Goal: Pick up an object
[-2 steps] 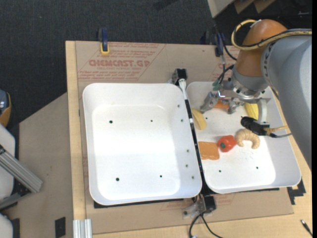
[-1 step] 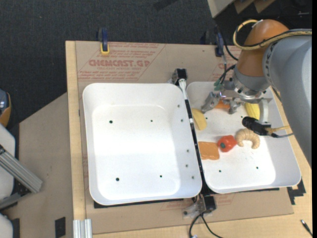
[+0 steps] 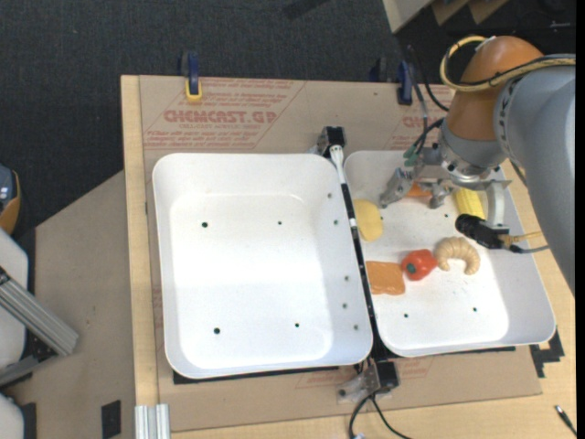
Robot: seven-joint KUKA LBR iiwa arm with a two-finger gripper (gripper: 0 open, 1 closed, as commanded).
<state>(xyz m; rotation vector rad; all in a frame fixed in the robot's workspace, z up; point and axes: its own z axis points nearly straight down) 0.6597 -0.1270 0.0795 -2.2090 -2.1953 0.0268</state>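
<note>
Hand (image 3: 430,188) low over far edge of right bin (image 3: 521,323), above small orange piece; grip state cannot tell. Nothing seen lifted. Croissant (image 3: 460,252), tomato (image 3: 420,264), orange slab (image 3: 385,277), pale yellow piece (image 3: 367,219) all resting in bin. Pick not yet done.

Two white bins (image 3: 247,273); one pale yellow piece (image 3: 367,219), one orange slab (image 3: 385,277), one tomato (image 3: 420,264), one croissant (image 3: 459,252), one yellow corn cob (image 3: 469,201).
</note>
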